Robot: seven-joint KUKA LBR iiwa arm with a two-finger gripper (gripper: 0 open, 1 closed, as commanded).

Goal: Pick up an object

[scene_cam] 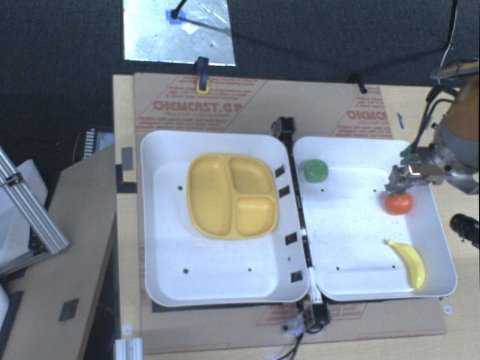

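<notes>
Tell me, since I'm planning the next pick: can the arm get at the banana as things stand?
Probably yes. The banana lies alone near the front right corner of the right bin, with nothing on top of it. The tool hangs over the tomato in the same bin, on the arm's side.

My arm (459, 137) comes in from the right edge, wrist angled down and toward the left. My gripper (403, 178) sits low at the end of it, pointing down. Finger gap too small and blurred to read from here.
</notes>
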